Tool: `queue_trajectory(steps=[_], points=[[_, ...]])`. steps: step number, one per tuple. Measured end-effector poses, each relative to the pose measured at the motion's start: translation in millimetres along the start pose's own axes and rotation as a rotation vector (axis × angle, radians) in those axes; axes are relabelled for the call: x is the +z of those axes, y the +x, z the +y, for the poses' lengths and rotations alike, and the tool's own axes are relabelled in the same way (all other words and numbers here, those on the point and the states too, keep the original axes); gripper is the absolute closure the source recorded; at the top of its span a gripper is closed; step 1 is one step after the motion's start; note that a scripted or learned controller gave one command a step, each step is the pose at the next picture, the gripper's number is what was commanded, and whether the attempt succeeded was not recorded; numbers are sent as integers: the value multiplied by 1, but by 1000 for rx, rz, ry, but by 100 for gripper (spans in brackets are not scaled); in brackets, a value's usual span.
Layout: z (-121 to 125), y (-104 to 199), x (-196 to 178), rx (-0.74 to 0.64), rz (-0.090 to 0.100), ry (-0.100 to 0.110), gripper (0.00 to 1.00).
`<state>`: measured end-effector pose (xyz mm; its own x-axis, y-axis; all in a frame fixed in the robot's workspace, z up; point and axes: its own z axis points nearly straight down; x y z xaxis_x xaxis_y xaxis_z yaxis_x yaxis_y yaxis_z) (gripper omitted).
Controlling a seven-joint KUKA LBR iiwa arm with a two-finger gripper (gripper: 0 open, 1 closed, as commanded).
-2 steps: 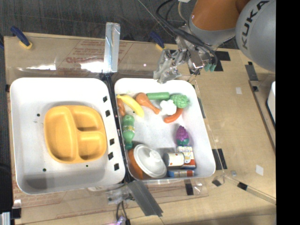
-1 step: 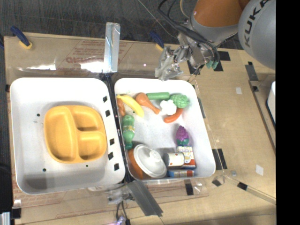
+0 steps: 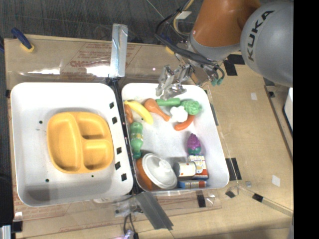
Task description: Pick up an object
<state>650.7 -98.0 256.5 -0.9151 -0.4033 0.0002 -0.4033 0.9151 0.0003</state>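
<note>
the gripper (image 3: pixel 172 83) hangs over the far rim of the right bin (image 3: pixel 215 133), just beyond the toy broccoli (image 3: pixel 185 105); its metal fingers look a little apart with nothing between them, so it holds nothing.

taking the toy broccoli as the landmark: it lies near the far wall of the right bin, green stalk pointing toward the left bin (image 3: pixel 22 148), head toward the arm. just beside it on the near side sit a small white piece (image 3: pixel 178 114) and a toy carrot (image 3: pixel 182 125). toward the left bin from it lie an orange drumstick-like toy (image 3: pixel 155 108), then a toy banana (image 3: pixel 139 111), with a green toy corn cob (image 3: pixel 136 138) further toward the near side. well nearer than the broccoli are a purple toy eggplant (image 3: pixel 194 143), a small can (image 3: pixel 192 170) and an orange pot with a white lid (image 3: pixel 157 172). the left bin holds a yellow divided plate (image 3: pixel 79 142).

the broccoli is the likeliest target, being closest under the fingers. it looks like hollow plastic: light, stiff, smooth and probably slippery, not fragile. the stalk is the better place to grasp, closing across its narrow width; the knobbly head is wider and may squirt out. the bin wall close by leaves little room for the far finger.
</note>
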Motion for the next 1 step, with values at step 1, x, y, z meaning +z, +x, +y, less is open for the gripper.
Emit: queue_trajectory(steps=[1], points=[[1,-8,-38,56,-5,3,100]])
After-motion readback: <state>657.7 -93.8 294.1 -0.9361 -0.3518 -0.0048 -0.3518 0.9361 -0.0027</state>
